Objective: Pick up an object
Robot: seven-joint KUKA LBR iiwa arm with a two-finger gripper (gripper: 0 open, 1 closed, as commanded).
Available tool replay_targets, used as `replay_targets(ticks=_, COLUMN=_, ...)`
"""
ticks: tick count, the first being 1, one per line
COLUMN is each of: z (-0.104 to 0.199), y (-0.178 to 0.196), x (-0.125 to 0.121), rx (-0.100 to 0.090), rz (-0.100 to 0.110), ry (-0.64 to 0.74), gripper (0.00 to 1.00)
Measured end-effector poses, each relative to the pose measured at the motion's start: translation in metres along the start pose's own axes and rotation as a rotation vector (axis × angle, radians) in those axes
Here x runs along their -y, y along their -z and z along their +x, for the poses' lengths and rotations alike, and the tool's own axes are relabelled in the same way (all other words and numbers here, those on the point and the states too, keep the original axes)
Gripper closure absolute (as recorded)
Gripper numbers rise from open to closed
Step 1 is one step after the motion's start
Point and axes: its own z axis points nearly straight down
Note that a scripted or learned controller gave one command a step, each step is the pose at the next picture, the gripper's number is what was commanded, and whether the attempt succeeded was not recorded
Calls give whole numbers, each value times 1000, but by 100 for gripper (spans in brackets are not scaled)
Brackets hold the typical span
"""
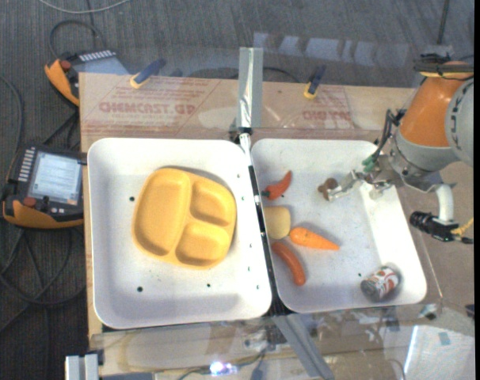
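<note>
Small brown lumpy object [329, 187] lies in the upper part of the right shallow white bin [343, 287], near its back wall, and the tip of the jaws is just beside it on the side of the arm. I cannot tell if the jaws are apart or together, and I also cannot tell if they touch the brown object. The grey arm with the orange band [430, 113] comes in over the right rim of this bin. In the same bin, close to the wall shared with the other bin, there are a curved red chili pepper [280, 184], a pale yellow rounded block [277, 222] below it and a red-orange sausage shape [291, 262] lower still. An orange carrot [313, 239] lies just beside the yellow block, with its point toward the right. A small metal can with a red label [380, 282] lies on its side in the lower right corner, well apart from the others. The left shallow white bin [113, 291] holds a yellow plastic tray with three compartments [186, 216], a little tilted. Both bins stand on the table [169, 105], which has a brown cardboard sheet behind them.
</note>
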Motion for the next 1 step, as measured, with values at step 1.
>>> replay_targets(ticks=1, z=28, y=-31, x=-65, rx=7, rz=-10, ry=29, gripper=0)
